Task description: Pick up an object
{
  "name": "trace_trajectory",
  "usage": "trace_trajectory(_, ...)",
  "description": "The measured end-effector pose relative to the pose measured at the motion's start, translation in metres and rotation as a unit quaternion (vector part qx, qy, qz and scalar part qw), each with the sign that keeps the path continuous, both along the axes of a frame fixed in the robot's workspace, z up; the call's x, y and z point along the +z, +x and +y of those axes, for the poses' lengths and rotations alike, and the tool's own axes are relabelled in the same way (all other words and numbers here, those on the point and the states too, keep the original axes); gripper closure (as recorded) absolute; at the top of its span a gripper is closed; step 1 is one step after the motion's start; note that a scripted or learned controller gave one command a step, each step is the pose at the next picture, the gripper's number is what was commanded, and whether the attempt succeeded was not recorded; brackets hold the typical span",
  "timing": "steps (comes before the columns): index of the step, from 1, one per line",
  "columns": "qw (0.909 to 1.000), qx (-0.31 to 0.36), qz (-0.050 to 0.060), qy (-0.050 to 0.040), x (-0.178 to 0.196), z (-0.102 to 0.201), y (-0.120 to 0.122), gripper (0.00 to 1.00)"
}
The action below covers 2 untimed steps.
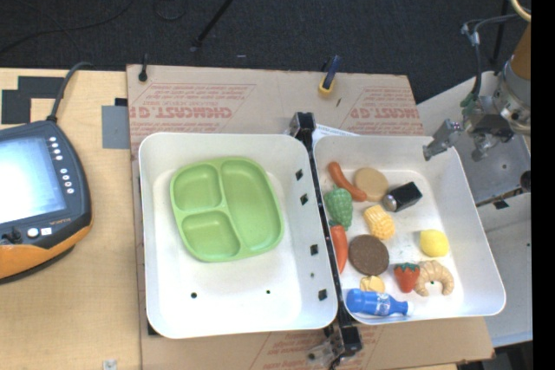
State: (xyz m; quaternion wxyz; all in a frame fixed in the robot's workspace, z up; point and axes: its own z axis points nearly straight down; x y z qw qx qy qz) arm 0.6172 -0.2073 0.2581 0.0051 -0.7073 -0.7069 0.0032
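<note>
My gripper [451,139] waits at two o'clock; I cannot tell its state. The lemon [434,243] looks light, hard, slippery; grab its middle.

Green divided plate [227,209] in left bin [156,273]; teach pendant [39,195] at left

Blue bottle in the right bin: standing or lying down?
Lying down. The blue bottle rests on its side along the near edge of the right bin, its cap pointing right, just in front of the brown cookie.
</note>
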Motion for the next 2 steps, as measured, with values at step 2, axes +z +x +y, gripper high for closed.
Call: trace_trajectory(2, 1.0, 0.001, -0.002, -0.0003, -0.049, -0.003, -0.008, 0.0)
